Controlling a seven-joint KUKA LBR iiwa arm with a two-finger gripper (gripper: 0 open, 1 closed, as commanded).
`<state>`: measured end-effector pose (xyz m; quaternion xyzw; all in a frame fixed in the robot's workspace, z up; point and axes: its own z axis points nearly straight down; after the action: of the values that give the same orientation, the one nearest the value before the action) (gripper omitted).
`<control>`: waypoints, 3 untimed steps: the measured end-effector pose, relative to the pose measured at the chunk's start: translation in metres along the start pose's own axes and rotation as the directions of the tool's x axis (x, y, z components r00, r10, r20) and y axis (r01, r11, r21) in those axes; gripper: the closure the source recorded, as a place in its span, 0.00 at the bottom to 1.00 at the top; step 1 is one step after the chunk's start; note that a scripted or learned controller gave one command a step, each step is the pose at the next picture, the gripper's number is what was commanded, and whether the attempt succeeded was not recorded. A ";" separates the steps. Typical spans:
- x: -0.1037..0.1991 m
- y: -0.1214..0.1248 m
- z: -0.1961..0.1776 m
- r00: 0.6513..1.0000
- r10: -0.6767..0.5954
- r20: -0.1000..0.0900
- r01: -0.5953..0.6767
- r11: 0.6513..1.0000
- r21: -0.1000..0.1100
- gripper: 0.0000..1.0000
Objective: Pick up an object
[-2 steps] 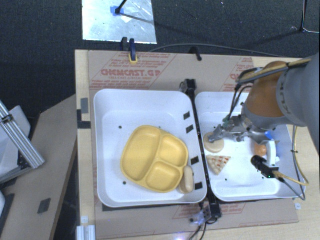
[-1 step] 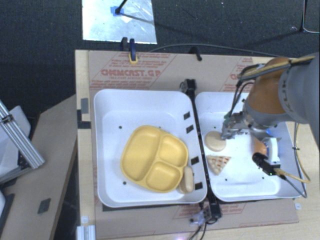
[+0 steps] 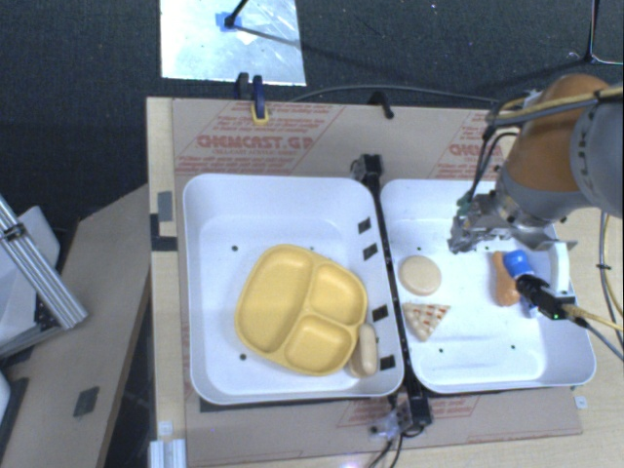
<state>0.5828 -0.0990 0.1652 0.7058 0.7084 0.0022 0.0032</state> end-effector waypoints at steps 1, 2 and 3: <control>0.001 0.007 -0.064 1.000 -0.001 0.000 0.001 1.000 -0.001 1.00; 0.001 0.009 -0.115 1.000 -0.002 -0.001 0.002 1.000 0.000 1.00; 0.047 0.007 -0.112 1.000 -0.004 -0.003 0.004 1.000 0.006 1.00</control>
<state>0.5890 -0.0514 0.2775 0.7042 0.7100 0.0009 0.0002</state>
